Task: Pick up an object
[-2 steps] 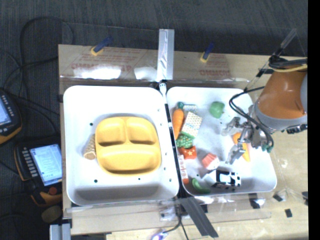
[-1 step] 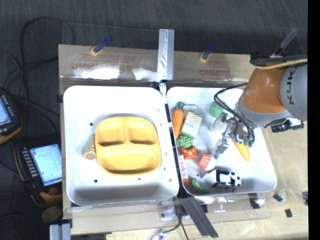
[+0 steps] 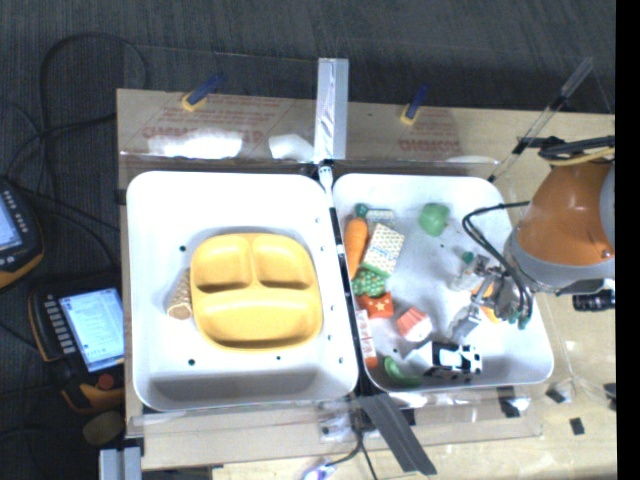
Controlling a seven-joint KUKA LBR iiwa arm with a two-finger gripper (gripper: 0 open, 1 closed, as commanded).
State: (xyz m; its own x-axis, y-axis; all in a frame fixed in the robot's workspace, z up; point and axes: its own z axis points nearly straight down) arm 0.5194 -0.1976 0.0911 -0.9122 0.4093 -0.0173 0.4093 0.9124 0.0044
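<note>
Pincer (image 3: 468, 320) hangs low over the right bin (image 3: 520, 368), its metal fingers blurred against the white floor, so whether they stand open or closed cannot be told, and nothing shows between them. Just below it lies a black-and-white toy (image 3: 455, 360), blocky and patched like a cow, close to the bin's near wall. Just to its left sits a small pink block (image 3: 412, 322), with a red piece (image 3: 379, 304) beyond that. A bare white patch of floor lies above the pincer, reaching toward a round green ball (image 3: 434, 218). Farther left, along the bin's dividing wall, lie a pale speckled packet (image 3: 383, 247) and a smooth orange carrot (image 3: 354, 245). Farthest off, in the left bin (image 3: 150, 268), rests a glossy yellow three-part tray (image 3: 255, 287) with a ridged tan cone (image 3: 180, 296) against its far side.
</note>
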